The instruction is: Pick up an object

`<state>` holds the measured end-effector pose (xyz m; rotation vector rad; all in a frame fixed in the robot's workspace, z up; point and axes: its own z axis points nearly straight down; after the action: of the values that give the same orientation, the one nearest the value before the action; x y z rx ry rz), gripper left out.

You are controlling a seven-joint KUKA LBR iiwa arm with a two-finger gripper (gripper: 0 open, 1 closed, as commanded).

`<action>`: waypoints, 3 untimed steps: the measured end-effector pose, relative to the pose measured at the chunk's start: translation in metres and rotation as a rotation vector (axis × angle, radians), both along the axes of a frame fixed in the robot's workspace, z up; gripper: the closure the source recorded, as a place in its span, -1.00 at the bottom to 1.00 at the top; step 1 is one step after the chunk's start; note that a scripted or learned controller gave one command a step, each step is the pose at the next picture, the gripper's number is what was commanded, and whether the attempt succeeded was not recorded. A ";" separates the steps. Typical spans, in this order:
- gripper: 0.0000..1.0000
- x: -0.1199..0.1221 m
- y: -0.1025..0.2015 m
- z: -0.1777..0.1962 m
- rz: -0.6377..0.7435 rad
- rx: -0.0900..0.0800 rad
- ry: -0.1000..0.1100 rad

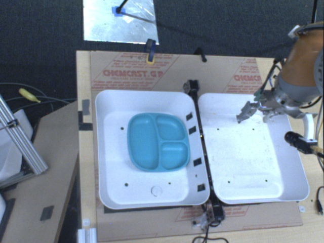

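End effector [251, 110] is hovering over the right bin [243, 184], fingers spread, gripping nothing. Only pickable object, the blue divided plate [158, 141], is lying flat in the left bin [114, 186], well apart, so arm likely needs repositioning.

- The blue divided plate [158, 140] takes up the middle of the left bin [109, 110], leaving bare floor along its walls.
- The right bin [243, 161] offers open floor across its middle and near side.
- The gripper [253, 109] hangs over that bin's far right corner.
- Black clips [195, 130] line the ridge between the bins.
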<state>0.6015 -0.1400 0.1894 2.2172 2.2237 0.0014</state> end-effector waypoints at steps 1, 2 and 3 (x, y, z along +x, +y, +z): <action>-1.00 -0.030 -0.025 -0.110 -0.005 0.000 0.003; -1.00 -0.051 -0.059 -0.105 -0.005 0.001 0.002; -1.00 -0.078 -0.067 -0.105 -0.003 0.001 0.003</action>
<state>0.5232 -0.2070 0.0842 2.2231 2.2218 -0.0009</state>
